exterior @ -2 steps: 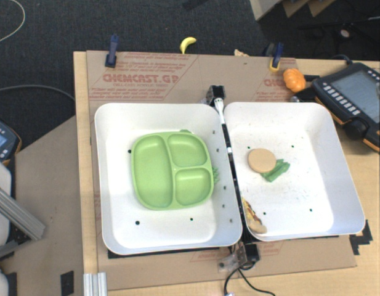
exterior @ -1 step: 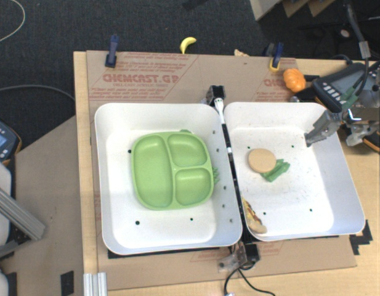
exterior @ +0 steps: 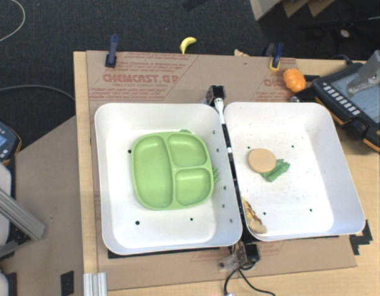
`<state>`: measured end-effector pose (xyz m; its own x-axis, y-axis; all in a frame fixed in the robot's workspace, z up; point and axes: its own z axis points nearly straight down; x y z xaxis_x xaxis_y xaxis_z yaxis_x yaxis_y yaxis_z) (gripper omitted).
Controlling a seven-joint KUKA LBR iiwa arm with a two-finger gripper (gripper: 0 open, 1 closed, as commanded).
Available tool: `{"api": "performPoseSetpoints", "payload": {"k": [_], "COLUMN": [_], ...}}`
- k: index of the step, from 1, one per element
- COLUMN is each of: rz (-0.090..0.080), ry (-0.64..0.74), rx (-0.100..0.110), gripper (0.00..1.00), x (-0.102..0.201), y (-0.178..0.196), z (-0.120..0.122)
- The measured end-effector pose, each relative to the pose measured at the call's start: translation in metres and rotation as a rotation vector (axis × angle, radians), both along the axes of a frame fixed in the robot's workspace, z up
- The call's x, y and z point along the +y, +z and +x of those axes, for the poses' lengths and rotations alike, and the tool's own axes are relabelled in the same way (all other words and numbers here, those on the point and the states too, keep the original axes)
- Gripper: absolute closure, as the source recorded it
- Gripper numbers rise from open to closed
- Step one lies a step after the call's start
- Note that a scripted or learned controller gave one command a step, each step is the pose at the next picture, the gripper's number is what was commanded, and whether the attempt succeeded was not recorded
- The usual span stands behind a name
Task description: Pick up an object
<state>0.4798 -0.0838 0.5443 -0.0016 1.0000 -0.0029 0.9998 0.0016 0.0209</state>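
1. How the pincer stands cannot be told.
2. The right bin [exterior: 325, 134] holds a round tan disc [exterior: 262, 161] left of its middle. A small green piece [exterior: 278, 170] touches the disc's lower right edge.
3. A small yellow-brown object [exterior: 254, 217] lies in that bin's near left corner, against the wall.
4. The left bin [exterior: 109, 165] holds a green three-compartment plate [exterior: 173, 170], lying flat near its middle.
5. Both bins sit side by side on a cardboard sheet [exterior: 146, 79] on the worktop, held at the far edge by two blue clamps [exterior: 111, 50].
6. An orange object [exterior: 294, 79] lies beyond the right bin's far corner, beside a black control pendant [exterior: 347, 97].
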Motion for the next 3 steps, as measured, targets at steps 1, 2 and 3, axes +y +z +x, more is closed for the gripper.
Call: {"api": "performPoseSetpoints", "payload": {"k": [1,2,3], "rz": [0.004,0.003,-0.002], "ry": [0.004,-0.006,-0.007], "rx": [0.030,0.037,0.007], "gripper": [0.00,0.00,0.00], "x": [0.060,0.031,-0.025], "y": [-0.094,-0.238,-0.126], "z": [-0.001,-0.002,0.013]}}
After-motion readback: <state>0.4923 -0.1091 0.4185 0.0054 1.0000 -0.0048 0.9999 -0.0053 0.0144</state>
